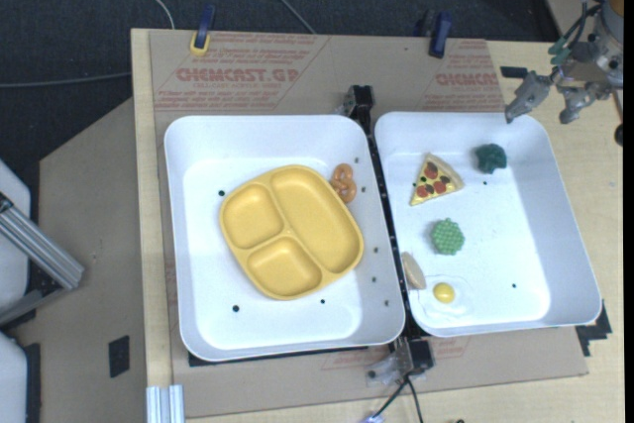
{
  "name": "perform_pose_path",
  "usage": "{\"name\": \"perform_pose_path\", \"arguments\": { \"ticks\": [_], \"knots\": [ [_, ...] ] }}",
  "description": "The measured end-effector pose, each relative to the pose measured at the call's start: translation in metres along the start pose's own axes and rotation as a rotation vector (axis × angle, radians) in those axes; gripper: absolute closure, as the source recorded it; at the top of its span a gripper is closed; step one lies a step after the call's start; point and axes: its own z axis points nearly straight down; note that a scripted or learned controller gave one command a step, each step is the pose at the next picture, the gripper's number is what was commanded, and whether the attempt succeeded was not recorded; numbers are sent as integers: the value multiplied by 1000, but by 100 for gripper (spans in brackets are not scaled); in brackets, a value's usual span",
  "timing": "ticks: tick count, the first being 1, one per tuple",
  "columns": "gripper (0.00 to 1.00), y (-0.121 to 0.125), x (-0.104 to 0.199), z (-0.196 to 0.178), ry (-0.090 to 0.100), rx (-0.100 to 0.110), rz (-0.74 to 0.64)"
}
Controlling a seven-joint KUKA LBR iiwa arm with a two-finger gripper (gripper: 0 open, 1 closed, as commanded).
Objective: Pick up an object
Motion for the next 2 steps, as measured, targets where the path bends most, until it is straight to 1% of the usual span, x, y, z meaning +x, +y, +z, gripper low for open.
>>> {"name": "perform_pose_path", "arguments": {
  "ticks": [1, 2],
  "knots": [
    [0, 2, 1, -9, -3, -14, -4],
    [0, 6, 1, 54, -2, -8, -4]
  ]
}}
